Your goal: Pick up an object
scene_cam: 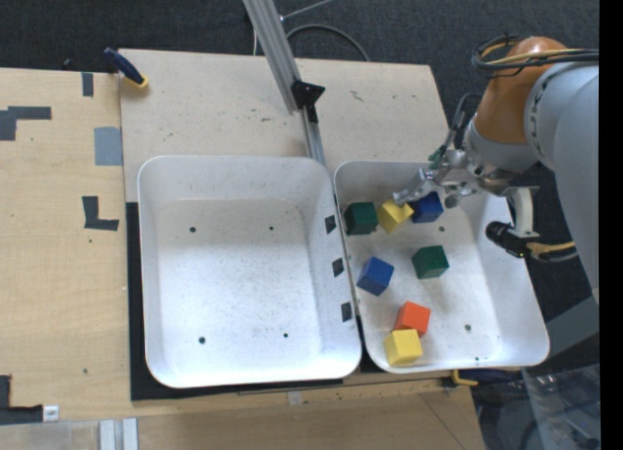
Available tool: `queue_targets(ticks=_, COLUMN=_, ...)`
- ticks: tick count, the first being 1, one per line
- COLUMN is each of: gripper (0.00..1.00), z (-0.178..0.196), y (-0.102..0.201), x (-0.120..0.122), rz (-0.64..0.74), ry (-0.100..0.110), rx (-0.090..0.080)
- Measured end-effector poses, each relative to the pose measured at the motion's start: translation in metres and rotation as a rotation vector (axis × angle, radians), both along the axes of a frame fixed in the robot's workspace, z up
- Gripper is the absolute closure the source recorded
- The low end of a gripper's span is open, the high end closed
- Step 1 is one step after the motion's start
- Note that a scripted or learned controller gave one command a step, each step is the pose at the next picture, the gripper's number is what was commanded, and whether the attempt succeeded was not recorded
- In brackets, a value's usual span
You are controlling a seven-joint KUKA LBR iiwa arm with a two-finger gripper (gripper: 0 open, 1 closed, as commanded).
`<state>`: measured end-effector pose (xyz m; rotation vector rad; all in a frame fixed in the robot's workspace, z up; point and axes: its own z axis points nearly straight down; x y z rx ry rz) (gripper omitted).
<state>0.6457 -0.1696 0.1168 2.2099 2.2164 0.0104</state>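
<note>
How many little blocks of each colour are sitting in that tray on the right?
Green blocks: 2
Yellow blocks: 2
Blue blocks: 2
Orange blocks: 1
Total: 7 blocks, all in the right bin.
</note>
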Motion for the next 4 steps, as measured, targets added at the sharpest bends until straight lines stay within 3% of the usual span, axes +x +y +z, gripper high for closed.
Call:
queue_targets(ticks=1, gripper=1.0, z=0.008, y=0.002, x=0.0, rz=0.0, ry=0.001, rx=0.003)
queue_targets(ticks=4, gripper=1.0, z=0.182, y=-0.002, x=0.003, rz=-0.001, ry=0.009, rx=0.002)
